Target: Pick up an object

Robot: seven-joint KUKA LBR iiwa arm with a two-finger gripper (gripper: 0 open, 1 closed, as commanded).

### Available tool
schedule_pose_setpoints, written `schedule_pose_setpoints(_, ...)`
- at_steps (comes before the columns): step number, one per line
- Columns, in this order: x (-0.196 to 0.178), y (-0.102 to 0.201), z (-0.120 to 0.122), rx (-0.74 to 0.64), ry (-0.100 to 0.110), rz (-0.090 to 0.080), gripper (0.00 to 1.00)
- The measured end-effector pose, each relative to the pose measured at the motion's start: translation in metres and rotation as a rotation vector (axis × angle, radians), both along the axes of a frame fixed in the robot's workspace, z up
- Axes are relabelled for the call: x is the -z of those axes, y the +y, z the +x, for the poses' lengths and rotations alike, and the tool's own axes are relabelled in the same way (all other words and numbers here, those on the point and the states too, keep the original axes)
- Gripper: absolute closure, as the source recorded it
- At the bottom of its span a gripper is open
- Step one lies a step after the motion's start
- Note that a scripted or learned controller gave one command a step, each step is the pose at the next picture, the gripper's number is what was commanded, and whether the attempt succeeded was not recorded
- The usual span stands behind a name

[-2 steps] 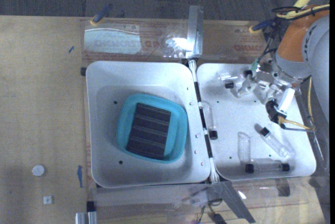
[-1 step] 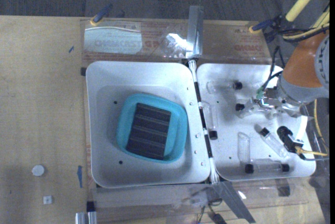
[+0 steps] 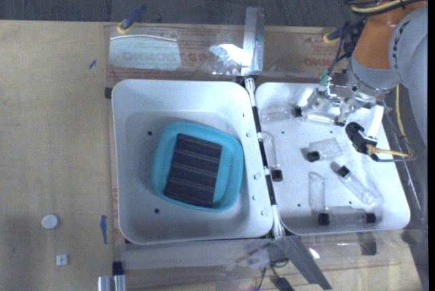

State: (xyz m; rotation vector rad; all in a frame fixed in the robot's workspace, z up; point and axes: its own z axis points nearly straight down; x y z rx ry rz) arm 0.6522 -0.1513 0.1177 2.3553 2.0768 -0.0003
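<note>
The arm's gripper (image 3: 325, 105) is hovering over the right bin (image 3: 401, 204), above several clear vials with black caps (image 3: 353, 182); its opening cannot be judged. A blue tray (image 3: 197, 165) is lying in the left bin (image 3: 129, 147).

- The shallow white left bin (image 3: 129, 106) and the shallow white right bin (image 3: 391, 211) sit side by side, their inner walls touching.
- A teal rectangular tray with a dark ribbed insert (image 3: 197, 166) lies in the left bin, near its middle.
- Several clear plastic vials with black caps (image 3: 354, 183) lie scattered in the right bin.
- The grey-and-orange arm's two-finger gripper (image 3: 325, 105) hangs over the right bin's far part.
</note>
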Motion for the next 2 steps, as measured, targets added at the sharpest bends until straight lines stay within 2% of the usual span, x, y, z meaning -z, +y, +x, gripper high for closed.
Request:
schedule_pose_setpoints(1, 0.03, -0.016, -0.071, -0.023, -0.005, 0.0, 0.0)
schedule_pose_setpoints(2, 0.029, 0.016, -0.072, 0.056, -0.005, 0.001, 0.0)
